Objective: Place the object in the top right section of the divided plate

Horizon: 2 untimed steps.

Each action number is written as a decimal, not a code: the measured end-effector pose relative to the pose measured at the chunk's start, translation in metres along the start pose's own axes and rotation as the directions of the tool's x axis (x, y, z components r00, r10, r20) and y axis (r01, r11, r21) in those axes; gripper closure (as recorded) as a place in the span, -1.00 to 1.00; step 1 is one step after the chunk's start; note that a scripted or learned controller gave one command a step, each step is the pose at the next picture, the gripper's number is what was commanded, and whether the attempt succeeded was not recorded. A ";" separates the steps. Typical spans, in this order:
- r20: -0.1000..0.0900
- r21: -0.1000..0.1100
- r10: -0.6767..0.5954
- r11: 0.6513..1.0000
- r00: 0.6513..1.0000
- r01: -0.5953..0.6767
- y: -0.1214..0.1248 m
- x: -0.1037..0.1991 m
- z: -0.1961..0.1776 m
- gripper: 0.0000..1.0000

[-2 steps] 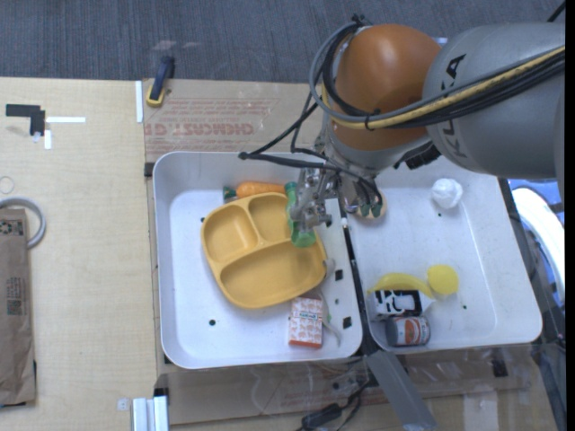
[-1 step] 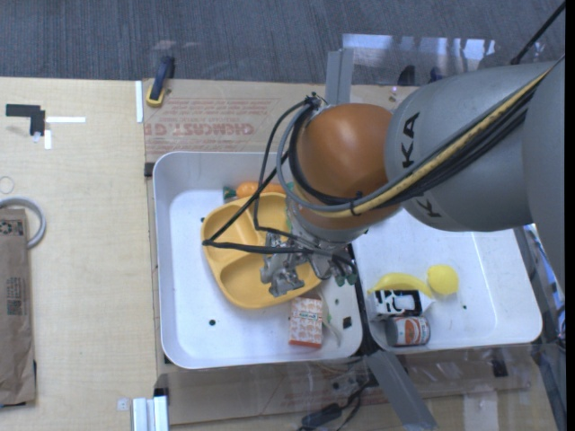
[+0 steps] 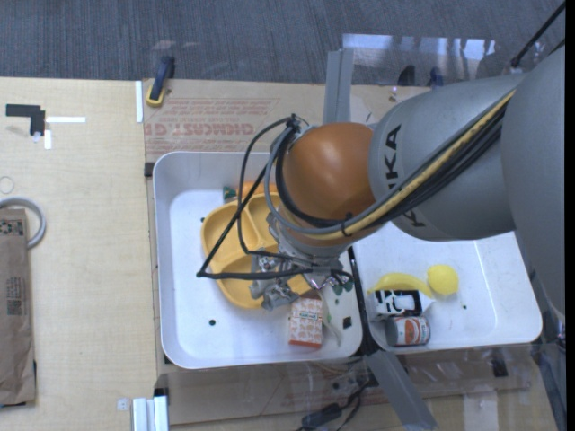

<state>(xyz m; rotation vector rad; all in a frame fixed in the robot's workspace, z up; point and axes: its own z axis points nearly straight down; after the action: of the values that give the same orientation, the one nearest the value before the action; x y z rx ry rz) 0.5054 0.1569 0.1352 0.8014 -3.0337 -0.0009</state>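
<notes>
The yellow divided plate (image 3: 223, 239) lies in the left bin (image 3: 184, 330), with its right half hidden under the arm's orange wrist band (image 3: 331, 171). My gripper (image 3: 289, 279) hangs over the plate's near right edge, pointing down at it. A small orange and white carton (image 3: 306, 321) lies on the bin floor just in front of the plate, below the gripper. A small orange and green item (image 3: 235, 189) peeks out behind the plate's far edge. Black cables loop from the wrist across the plate.
The right bin (image 3: 503, 317) holds a yellow lemon (image 3: 442, 279), a banana (image 3: 400, 282), a black and white pack (image 3: 396, 302) and a can (image 3: 411, 331). The arm's grey body covers the far part of the right bin. A brown paper bag (image 3: 13, 294) lies at the far left.
</notes>
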 end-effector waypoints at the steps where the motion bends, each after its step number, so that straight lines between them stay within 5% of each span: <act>1: 0.005 0.001 -0.153 0.988 0.988 0.153 -0.050 0.006 -0.217 1.00; 2: 0.003 0.000 -0.096 0.995 0.995 0.096 -0.036 -0.048 -0.088 1.00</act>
<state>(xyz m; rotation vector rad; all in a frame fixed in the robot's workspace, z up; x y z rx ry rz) 0.5649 0.1493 0.2233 0.9472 -2.9946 -0.0027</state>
